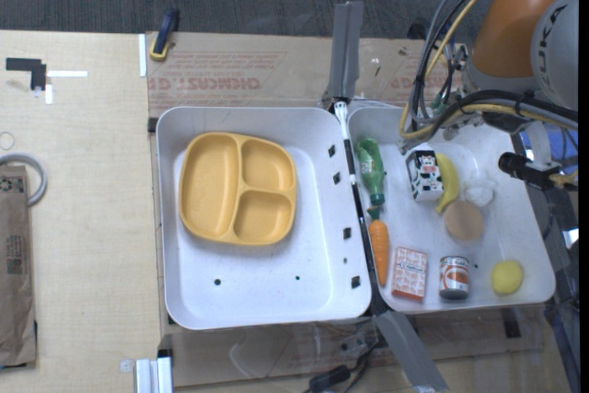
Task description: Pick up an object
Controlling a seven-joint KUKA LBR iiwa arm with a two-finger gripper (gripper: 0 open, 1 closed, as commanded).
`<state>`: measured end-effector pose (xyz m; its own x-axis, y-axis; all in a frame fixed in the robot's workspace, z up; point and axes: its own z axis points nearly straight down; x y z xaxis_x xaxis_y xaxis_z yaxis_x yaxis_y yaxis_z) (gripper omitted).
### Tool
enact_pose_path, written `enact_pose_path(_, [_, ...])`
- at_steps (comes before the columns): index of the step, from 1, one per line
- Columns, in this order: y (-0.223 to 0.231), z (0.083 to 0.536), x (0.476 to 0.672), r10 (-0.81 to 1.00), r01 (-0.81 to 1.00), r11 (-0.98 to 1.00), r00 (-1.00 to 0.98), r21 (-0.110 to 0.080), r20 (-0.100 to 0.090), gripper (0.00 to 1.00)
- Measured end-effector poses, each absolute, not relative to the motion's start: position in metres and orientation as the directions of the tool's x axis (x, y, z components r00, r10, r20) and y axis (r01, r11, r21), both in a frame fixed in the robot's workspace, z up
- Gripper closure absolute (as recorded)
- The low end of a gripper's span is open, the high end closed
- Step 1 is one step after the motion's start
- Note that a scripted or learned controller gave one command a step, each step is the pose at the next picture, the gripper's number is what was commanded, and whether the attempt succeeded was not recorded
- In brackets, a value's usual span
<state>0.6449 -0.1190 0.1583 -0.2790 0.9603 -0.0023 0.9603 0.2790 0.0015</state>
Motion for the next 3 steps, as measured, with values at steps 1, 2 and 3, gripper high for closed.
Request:
enact_pose_path(1, [-0.124,0.093,0.641,0.967,0.967,0.254,-0.254,0.000,-0.002,0.00])
enact_pose_path(2, [-0.155,0.140,0.632,0.955,0.955,0.296,-0.296,-0.002,-0.002,0.00])
enact_pose_path(3, [-0.138,0.112,0.595,0.885,0.885,0.465,-0.465,0.032,-0.024,0.00])
